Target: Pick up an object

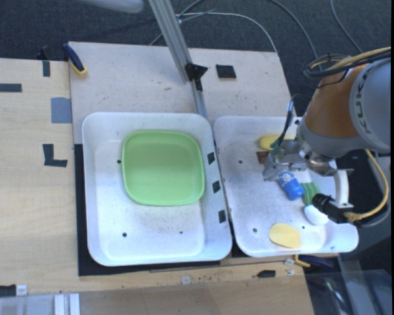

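Observation:
My gripper (274,165) hangs low over the right bin (243,195), in its upper middle part. Just below and right of it lies a blue object (292,188) with a white label, close to or touching the gripper. A green object (310,192) lies beside the blue one. A yellow object (269,142) peeks out above the gripper, partly hidden by the arm (335,113). A white object (313,214) and a flat yellow object (285,235) lie near the bin's front right corner. I see nothing clearly lifted.
The left bin (98,195) holds a green square plate (163,167). A grey metal pole (174,31) slants down to the divider between the bins. Cables run behind the bench at the upper right.

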### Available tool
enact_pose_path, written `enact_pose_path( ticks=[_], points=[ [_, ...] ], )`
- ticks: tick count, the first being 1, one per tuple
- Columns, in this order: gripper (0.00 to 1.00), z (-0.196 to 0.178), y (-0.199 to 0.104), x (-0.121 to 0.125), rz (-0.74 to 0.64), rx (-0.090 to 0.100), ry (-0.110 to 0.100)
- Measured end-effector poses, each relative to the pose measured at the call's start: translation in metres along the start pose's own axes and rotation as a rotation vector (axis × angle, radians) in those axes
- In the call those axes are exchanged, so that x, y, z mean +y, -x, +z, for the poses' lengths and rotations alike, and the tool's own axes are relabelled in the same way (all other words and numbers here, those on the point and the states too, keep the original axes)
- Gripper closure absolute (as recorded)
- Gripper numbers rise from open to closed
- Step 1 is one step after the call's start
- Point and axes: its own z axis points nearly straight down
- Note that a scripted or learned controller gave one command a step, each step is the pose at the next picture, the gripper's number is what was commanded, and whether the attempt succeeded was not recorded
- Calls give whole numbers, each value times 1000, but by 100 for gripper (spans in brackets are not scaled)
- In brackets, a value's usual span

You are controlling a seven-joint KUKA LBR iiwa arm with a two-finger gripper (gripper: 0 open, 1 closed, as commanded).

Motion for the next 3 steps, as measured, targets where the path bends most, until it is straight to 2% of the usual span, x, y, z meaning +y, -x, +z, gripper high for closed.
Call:
enact_pose_path(
  ticks=[1, 3],
  points=[
    [100, -52, 0, 1, 0, 0, 0],
    [100, -45, -112, -31, -5, 1, -5]
  ],
)
